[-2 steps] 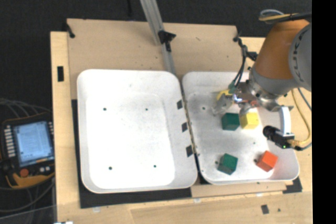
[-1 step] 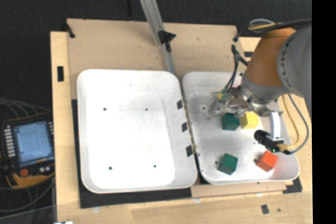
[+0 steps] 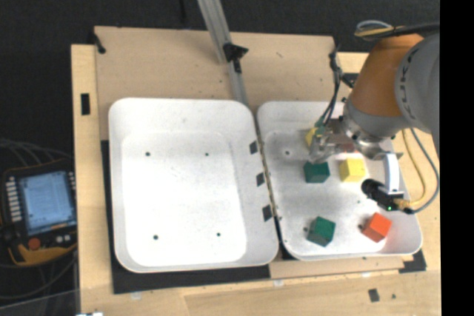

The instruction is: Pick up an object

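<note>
In the right bin [image 3: 292, 118], my gripper [image 3: 320, 146] reaches down from the grey and orange arm [image 3: 381, 89]. A small yellow piece [image 3: 311, 135] shows at the gripper's left side; whether it is held is unclear. A dark green block [image 3: 316, 172] lies just below the gripper. To its right lies a yellow block [image 3: 352, 169]. A second green block [image 3: 321, 230] sits near the bin's front edge, and an orange block [image 3: 376, 226] is at the front right.
The left bin [image 3: 185, 181] stands beside the right one. A slanted metal pole [image 3: 215, 11] rises behind the bins. Cables [image 3: 415, 181] hang by the arm at the right. A tablet-like device [image 3: 44, 203] lies off the bench at the left.
</note>
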`<state>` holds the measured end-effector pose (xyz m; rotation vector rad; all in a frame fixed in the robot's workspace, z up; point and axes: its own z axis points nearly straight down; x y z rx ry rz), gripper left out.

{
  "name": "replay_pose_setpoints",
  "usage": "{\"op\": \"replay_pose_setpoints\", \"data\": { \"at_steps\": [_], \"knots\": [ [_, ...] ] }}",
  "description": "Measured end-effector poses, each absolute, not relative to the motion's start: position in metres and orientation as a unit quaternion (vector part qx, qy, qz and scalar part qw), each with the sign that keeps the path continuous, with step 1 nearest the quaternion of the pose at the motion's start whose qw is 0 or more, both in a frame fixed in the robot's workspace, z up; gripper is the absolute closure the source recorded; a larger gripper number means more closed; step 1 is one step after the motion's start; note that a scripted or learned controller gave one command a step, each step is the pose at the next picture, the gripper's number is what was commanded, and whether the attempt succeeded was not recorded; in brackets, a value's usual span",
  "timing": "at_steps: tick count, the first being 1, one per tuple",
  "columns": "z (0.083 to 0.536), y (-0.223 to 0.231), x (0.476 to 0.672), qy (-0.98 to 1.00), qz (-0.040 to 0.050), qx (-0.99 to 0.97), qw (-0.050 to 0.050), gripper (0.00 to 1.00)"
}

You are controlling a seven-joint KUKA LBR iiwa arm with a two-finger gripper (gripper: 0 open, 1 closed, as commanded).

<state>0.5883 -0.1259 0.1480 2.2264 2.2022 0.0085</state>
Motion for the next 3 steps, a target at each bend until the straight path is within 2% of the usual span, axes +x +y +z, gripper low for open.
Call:
{"op": "replay_pose_setpoints", "data": {
  "at_steps": [1,3],
  "knots": [
    [0.209,-0.119,0.588,0.708,0.0022,0.706,0.003,1.00],
    [0.294,-0.115,0.588,0.709,0.0018,0.706,0.003,1.00]
  ]
}}
